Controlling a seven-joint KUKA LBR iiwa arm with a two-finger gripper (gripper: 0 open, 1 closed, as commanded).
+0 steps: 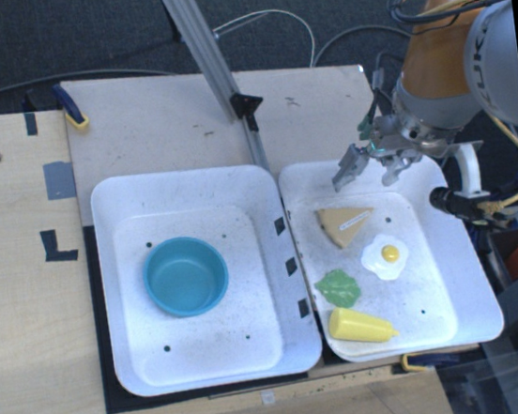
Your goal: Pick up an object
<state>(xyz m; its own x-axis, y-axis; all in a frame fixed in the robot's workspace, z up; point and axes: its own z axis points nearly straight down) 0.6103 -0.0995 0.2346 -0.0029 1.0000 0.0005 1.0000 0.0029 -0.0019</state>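
Overhead, right side: grey arm (464, 42) with orange band reaches in, wrist bent down over the far edge of the right bin (461, 302). Gripper (370, 170): fingers spread wide, nothing between them, hovering above the bin's far rim. Right bin contents: tan cheese wedge (342, 224), just below the gripper and apart from it; fried egg (385, 258); green lettuce leaf (338, 287); yellow corn cob (360, 326) nearest the front. Left bin (137, 359): one blue bowl (186, 275), upright. Both bins sit side by side on the tabletop (144, 122).
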